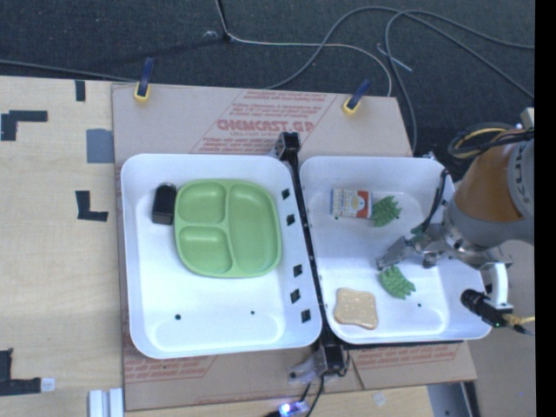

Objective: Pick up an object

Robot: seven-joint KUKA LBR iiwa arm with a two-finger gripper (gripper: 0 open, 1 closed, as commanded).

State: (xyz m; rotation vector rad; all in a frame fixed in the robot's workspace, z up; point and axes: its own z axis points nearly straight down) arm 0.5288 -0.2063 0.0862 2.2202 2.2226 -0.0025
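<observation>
Over the right bin, the end effector reaches in from the right, its metal fingers angled toward the bin's middle; whether they are spread or pressed together cannot be told at this angle, and nothing shows between them. Just below it lies a small green leafy piece, close to the fingers, though whether they touch is unclear. A second green leafy piece lies above the end effector, just beside a small red-and-white carton lying flat near the bin's far wall. A tan slice of toast rests in the near part of the same bin, to the lower left of the end effector and apart from it. The left bin holds a green divided plate with a small black block at its left edge. Both white bins sit side by side on a sheet of brown cardboard with red lettering, clamped at its far edge by two yellow-and-blue clips. The cardboard lies on a pale wooden table marked with dark tape pieces. Beyond it, dark carpet is crossed by loose cables.
</observation>
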